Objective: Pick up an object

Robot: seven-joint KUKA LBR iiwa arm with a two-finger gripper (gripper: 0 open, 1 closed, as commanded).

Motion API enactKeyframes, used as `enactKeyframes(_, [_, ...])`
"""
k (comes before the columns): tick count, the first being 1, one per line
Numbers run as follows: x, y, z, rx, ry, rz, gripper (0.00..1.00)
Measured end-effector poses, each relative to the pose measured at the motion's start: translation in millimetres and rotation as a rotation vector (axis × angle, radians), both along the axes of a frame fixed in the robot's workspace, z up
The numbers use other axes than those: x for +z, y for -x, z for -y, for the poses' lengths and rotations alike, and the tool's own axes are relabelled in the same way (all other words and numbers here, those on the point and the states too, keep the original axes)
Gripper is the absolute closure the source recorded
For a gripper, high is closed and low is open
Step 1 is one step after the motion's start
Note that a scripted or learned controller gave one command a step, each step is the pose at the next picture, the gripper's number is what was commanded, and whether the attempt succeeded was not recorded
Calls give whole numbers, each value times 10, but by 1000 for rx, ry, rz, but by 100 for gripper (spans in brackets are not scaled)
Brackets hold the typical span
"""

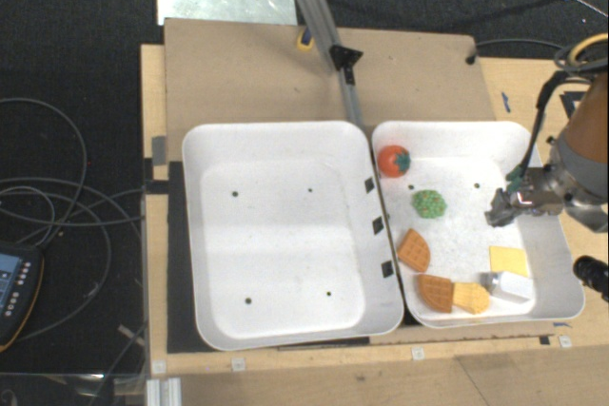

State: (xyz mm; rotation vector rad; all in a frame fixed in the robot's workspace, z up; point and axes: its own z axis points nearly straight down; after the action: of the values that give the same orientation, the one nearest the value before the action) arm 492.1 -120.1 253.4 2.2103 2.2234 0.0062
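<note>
Six objects: all lie in the right bin [476,140], none lifted.
Nearest candidate: yellow block [508,260], flat on the bin floor just near of the tool [501,207], apart from it.
Handling, as a judgement: the yellow block looks light and stiff with straight sides; a pinch across two opposite edges should hold.
Beside it: small grey-white piece [504,284] touching its near edge, which may crowd a finger.
Near row: three orange-tan pieces, waffle-like, one [414,251] by the dividing wall, two [453,294] side by side near the front rim; thin and probably light.
Green ball [429,203]: mid-bin, bumpy, likely soft; it may roll.
Red ball [393,161]: far left corner of that bin, round, likely slippery to pinch.
Tool: low over the right side of the bin, nothing seen between its fingers; whether spread or pressed together, I cannot tell.
Left bin [276,147]: white, shallow.
Table [247,71]: brown board under both bins.
</note>
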Motion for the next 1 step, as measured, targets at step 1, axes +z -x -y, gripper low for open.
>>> enactKeyframes(1, [45,-67,-527,6,-3,-4,100])
